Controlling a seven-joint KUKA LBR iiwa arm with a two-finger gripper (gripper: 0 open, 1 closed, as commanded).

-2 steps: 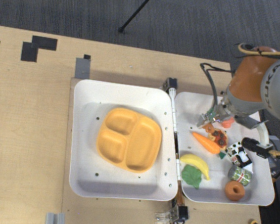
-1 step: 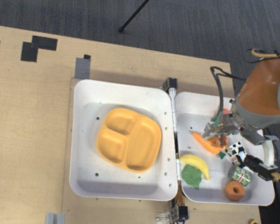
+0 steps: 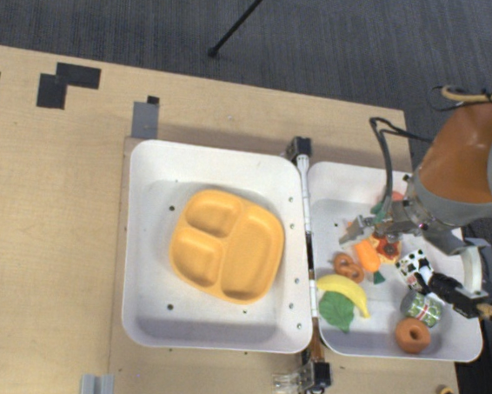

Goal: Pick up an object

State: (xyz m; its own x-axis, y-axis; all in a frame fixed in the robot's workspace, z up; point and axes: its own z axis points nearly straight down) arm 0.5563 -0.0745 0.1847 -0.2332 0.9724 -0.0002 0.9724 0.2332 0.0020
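Your claw (image 3: 381, 228) is hovering low in the right bin (image 3: 466, 350), among the toys.
Nearest, a doughnut (image 3: 412, 334) is lying at 5 o'clock, a banana (image 3: 346, 291) at 7 o'clock; the orange toy (image 3: 369, 253) is sitting just under the claw, whose opening you cannot tell. The yellow tray (image 3: 226, 243) is filling the left bin (image 3: 151, 225).

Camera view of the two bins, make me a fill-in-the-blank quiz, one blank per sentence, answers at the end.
1. The yellow divided plate lies in the ____ bin.
2. The plate has ____ compartments.
3. The banana touches a ____ leafy toy.
4. The arm's gripper hangs over the ____ bin.

Missing words: left; three; green; right
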